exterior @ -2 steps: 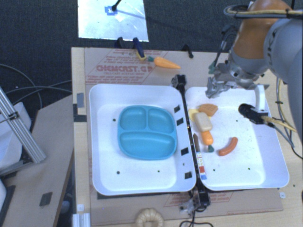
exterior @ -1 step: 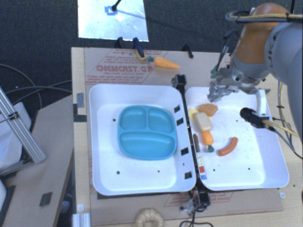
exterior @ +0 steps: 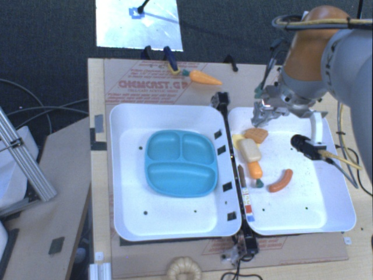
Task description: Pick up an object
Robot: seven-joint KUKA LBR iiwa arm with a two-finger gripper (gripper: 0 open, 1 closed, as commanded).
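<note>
Far left: metal rail (exterior: 26, 162) leaning off the bench edge.

Left bin (exterior: 125, 156): one blue divided plate (exterior: 180, 162), lying flat roughly mid-bin, apart from the walls.

Behind the bins: a shiny sheet (exterior: 137, 16) on the dark floor. A blue clamp (exterior: 170, 57) sits at the board's back edge, and a toy carrot (exterior: 204, 78) lies on the cardboard just right of it, outside both bins. At the front edge there is a pale ring (exterior: 185, 268), below the seam between the bins.

Seam: a thin pen (exterior: 241, 175) lies along the inner wall of the right bin (exterior: 315, 214).

Right bin, with the pick candidates all in its left half:
- yellow bit (exterior: 236, 138) at the inner wall, touching the block
- cream block (exterior: 250, 150), tilted, just below the tan piece
- small carrot (exterior: 256, 170), touching the block's lower end, green tip pointing to the front
- tan piece (exterior: 256, 135), flat on the floor, nearest the back
- sausage (exterior: 280, 180), on its own, right of the small carrot and clear of it

Gripper (exterior: 261, 118): over the back-left part of the right bin, just above and beside the tan piece's back edge. Contact can't be judged from this angle. Open or closed: can't tell. All candidates rest on the bin floor.

Arm (exterior: 349, 57): comes in from the top right, orange band above the wrist.
</note>
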